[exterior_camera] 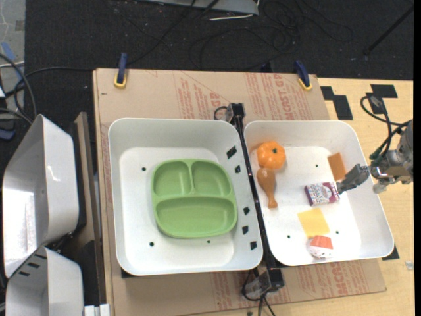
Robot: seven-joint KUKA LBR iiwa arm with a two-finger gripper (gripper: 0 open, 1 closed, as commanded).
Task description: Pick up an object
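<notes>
Dark floor with loose cables all around, plus a cardboard-topped bench (197,94) pinned by two blue-and-yellow clamps (120,71) along the far edge. Two shallow white bins side by side on it, touching down the middle. Left bin (125,176): just a green divided plate (194,198) sitting flat, roughly centred. Right bin (368,236): a small orange pumpkin (271,155) near the far left corner, with a tan drumstick-looking thing (268,185) right below it, practically touching. Orange-brown block (337,166) toward the right wall, a purple-and-white little carton (321,193) just under it, a flat yellow square (314,222) nearer the front, and a small red-and-white item (320,245) at the front, just beside the yellow one. Some white tubs (39,189) stacked off the bench on the left. Gripper (355,176) poking in low from the right over the right bin's wall, one dark finger angled down-left toward the carton, tip just beside it, not clearly touching. Jaws: honestly cannot tell if spread or pressed together, too small and blurry. Nothing visibly pinched. Rest of the arm mostly cut off at the edge.
</notes>
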